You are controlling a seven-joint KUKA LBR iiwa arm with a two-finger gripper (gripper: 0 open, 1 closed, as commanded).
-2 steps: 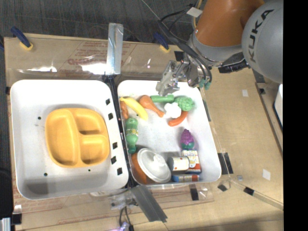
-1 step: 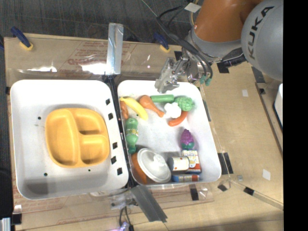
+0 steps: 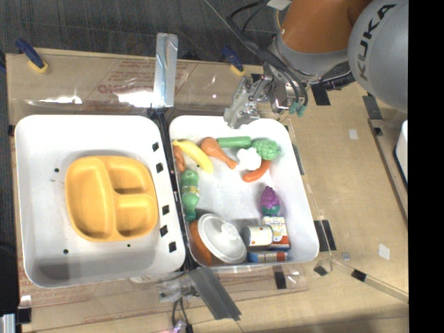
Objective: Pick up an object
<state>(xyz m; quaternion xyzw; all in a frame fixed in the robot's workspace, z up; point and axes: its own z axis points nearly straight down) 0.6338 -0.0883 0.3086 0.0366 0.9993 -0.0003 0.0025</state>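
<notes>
A: ok so where's the gripper (image 3: 239, 113) at?

B: hanging over the far rim of the right bin (image 3: 300, 186), up by the top-left corner of it. Nothing between the fingers, they look a bit apart to me, a narrow gap.

A: and the stuff to grab?

B: all in the right bin. Banana (image 3: 193, 155) and carrot (image 3: 218, 151) just below the gripper, broccoli (image 3: 266, 148) next to a green stick thing (image 3: 233, 142). Purple grapes (image 3: 270, 200) further down, then a can (image 3: 261, 236) and a bowl (image 3: 216, 240) at the near end.

A: left bin (image 3: 28, 186)?

B: just a yellow tray (image 3: 111, 197) sitting in the middle of it.
</notes>
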